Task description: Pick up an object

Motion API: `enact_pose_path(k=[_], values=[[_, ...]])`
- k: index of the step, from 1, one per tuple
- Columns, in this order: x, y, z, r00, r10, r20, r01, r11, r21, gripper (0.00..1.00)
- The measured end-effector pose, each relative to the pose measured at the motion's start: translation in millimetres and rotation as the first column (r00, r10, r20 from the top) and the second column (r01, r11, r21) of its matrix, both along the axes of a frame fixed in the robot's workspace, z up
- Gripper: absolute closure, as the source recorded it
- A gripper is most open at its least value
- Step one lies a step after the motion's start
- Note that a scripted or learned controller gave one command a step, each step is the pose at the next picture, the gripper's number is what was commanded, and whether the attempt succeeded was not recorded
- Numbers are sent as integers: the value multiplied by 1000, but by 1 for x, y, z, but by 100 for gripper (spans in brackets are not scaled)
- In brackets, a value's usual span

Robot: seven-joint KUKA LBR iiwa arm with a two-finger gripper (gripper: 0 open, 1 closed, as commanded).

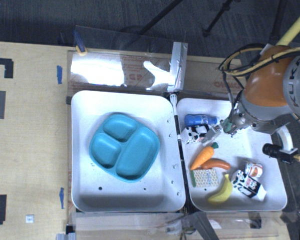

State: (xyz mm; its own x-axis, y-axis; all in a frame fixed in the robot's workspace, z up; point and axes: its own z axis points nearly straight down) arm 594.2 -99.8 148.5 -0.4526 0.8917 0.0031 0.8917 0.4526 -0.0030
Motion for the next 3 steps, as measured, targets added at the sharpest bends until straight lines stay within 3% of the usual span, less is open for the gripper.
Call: enact_pose_path(k=[1,2,3], values=[[-27,0,-62,997,-78,11,78,997,0,0],[-42,-23,-2,1000,-16,3,16,1000,-1,0],[-66,-4,-62,997,77,14,-77,997,-4,0]])
